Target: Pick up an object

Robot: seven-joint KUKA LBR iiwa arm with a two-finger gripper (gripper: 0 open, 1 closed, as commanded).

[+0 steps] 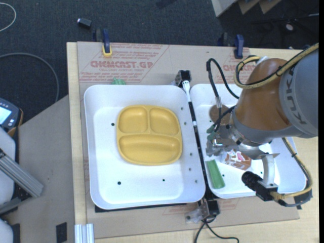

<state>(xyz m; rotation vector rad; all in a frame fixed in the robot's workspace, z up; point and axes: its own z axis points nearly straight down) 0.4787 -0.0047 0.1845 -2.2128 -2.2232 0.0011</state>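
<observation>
Hiding most right-bin (283,186) contents, arm (268,100) covers its hand.

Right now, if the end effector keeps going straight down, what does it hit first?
Probably the small reddish-brown and white object lying just under the end effector in the right bin. The green block lies a little nearer the camera. Depth is hard to judge from above.
</observation>
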